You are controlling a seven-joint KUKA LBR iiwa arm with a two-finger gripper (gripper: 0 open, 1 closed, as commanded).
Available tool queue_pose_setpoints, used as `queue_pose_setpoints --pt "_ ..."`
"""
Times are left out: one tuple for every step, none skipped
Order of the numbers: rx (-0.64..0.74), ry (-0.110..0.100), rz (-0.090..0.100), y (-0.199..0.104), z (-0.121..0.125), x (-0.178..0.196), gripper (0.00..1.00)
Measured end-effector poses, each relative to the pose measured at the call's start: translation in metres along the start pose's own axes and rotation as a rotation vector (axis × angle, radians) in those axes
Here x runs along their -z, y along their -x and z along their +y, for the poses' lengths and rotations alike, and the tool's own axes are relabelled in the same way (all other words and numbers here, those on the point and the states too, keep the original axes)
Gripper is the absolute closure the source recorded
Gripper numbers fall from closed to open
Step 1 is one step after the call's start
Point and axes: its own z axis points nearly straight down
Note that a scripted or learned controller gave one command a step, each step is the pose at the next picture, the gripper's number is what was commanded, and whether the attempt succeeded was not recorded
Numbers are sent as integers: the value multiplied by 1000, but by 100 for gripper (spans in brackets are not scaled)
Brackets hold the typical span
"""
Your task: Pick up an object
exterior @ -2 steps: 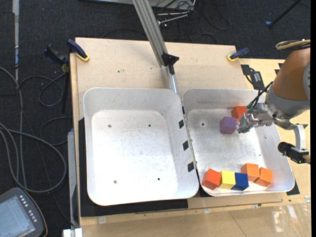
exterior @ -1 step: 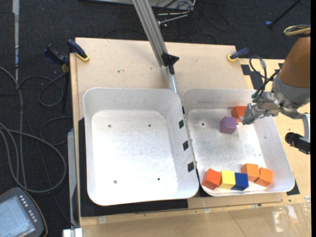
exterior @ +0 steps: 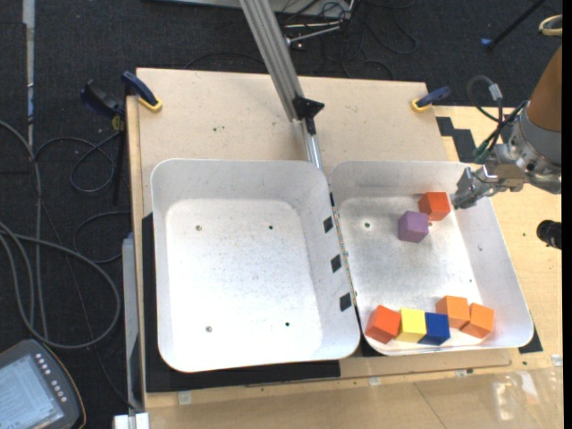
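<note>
In the right bin (exterior: pixel 500 266) an orange cube (exterior: pixel 435 205) lies near the far right corner, with a purple cube (exterior: pixel 413 226) just in front and left of it. Along the near wall sit an orange cube (exterior: pixel 384 323), a yellow cube (exterior: pixel 413 323), a blue cube (exterior: pixel 437 328) and two more orange cubes (exterior: pixel 467 315). My gripper (exterior: pixel 466 191) hangs at the bin's right rim, just right of the far orange cube, with nothing seen between its parts.
The left bin (exterior: pixel 170 239) lies beside the right one. A slanted metal pole (exterior: pixel 273 52) reaches down to the bins' shared far edge. Clamps (exterior: pixel 143 92) hold the board's far corners. Cables lie on the floor at left.
</note>
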Motion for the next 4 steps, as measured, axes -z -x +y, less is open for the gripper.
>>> queue_pose_setpoints --pt "4 -9 4 -54 13 -14 100" --pt "5 -7 5 -117 23 -13 100" --pt "5 -8 4 -170 39 -26 100" --pt "3 -6 3 -226 55 -34 100"
